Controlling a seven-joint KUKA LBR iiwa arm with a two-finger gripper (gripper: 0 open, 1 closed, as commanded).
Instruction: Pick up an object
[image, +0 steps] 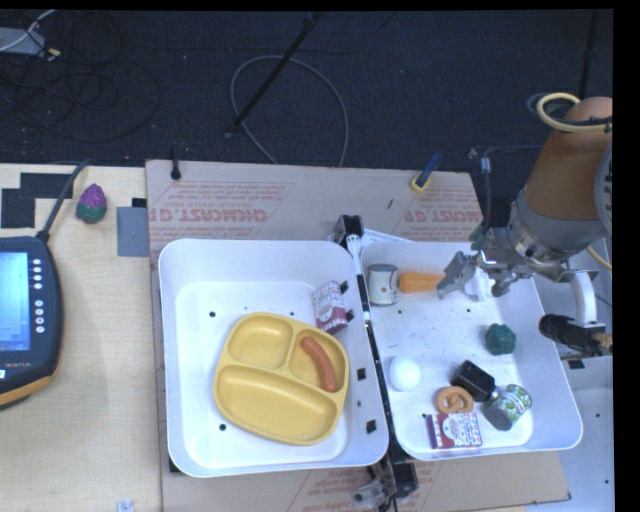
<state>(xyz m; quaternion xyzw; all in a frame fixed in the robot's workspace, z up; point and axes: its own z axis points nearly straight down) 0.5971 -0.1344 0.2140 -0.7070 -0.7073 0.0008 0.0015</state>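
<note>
My gripper (478, 282) hangs over the back of the right bin (440, 335), fingers spread open with nothing between them. Just left of it lies an orange carrot (418, 283), touching a small upright can (382, 283). A green lump (500, 339) sits in front of the gripper to the right. Nearer the front are a white ball (404, 374), a black block (473, 380), a donut-like ring (454, 401), a tipped tin (511, 405) and a red and white packet (455, 431).
The left bin (190, 300) holds a yellow divided plate (250, 395) with a sausage (320, 361) in it, and a small packet (329, 305) by the dividing wall. A purple toy (92, 203) and a control pendant (20, 310) rest on the bench at the left.
</note>
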